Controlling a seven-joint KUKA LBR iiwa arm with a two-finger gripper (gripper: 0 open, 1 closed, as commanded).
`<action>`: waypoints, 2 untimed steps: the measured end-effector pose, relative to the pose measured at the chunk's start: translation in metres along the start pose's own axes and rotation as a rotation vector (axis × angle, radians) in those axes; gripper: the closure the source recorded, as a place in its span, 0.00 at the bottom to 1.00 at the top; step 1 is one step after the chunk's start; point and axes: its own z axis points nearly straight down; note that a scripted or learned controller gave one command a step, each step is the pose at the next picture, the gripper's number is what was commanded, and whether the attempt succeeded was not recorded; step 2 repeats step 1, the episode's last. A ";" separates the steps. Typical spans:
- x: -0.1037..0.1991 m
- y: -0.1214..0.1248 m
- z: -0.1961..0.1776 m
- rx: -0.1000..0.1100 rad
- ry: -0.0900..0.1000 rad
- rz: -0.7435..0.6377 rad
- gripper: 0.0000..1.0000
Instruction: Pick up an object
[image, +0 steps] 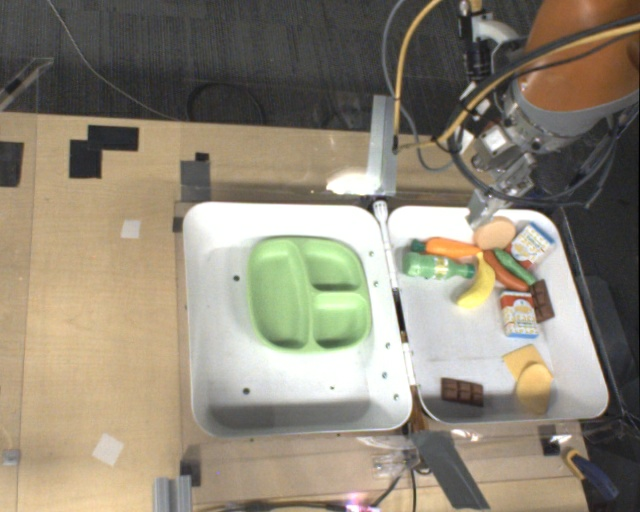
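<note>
A pale tan, egg-like object (493, 234) lies at the far edge of the right bin (590, 340), beside a carrot (452, 246) and banana (478, 288). The gripper (482, 212) hangs just over it, tilted in from the upper right. A green divided tray (306, 293) sits in the left bin (215, 330) on a wooden bench (90, 320).

Pale wooden bench (90, 330) against dark grey carpet (200, 50) beyond.
</note>
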 end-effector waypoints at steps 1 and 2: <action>-0.046 0.089 0.030 -0.006 -0.002 -0.136 1.00; -0.046 0.089 0.030 -0.006 -0.002 -0.136 1.00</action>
